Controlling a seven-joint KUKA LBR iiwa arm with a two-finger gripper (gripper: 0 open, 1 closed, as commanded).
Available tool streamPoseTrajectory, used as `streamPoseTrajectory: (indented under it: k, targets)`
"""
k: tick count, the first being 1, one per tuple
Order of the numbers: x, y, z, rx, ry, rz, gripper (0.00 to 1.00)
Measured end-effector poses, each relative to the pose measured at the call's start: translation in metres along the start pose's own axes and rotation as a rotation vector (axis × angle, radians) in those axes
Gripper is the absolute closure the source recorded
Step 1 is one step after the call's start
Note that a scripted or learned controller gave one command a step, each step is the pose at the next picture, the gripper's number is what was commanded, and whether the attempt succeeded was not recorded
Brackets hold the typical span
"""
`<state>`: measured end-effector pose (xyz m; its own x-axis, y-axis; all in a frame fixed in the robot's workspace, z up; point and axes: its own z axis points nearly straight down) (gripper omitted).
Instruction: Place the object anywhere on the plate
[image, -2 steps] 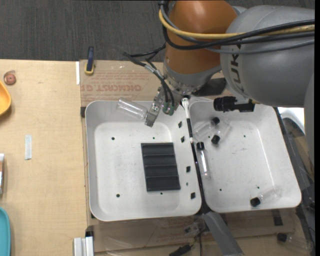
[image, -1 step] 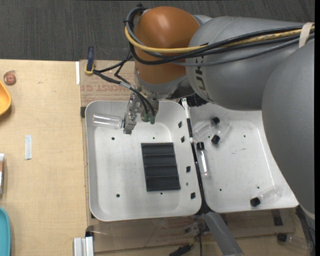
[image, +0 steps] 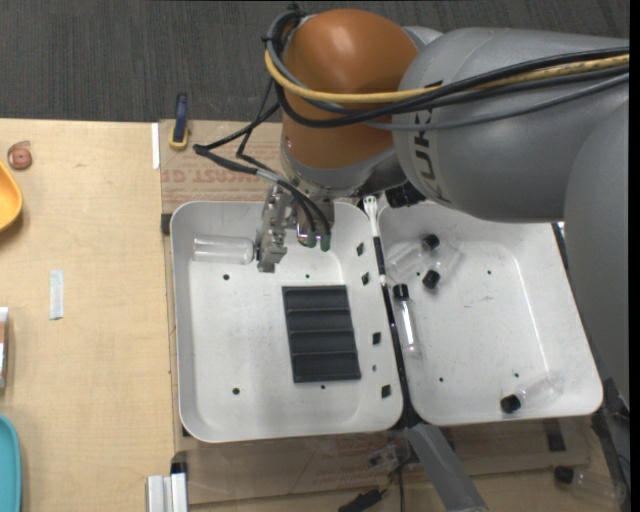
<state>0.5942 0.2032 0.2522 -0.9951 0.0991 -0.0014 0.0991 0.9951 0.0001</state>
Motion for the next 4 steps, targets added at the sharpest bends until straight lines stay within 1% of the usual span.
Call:
streamPoseTrajectory:
  k: [1,2,3,4]
  targets:
    - [-0.005,-0.007,0.03,0.0,0.002,-0.112,1.0]
    - [0.007,-0.002,-0.001,-0.001,-0.001,-0.18,1.0]
    - [-0.05,0.023,0.13,-0.001,-0.001,-0.374,1.0]
    - [-0.013,0.012,0.16,-0.002,0.0,-0.592,1.0]
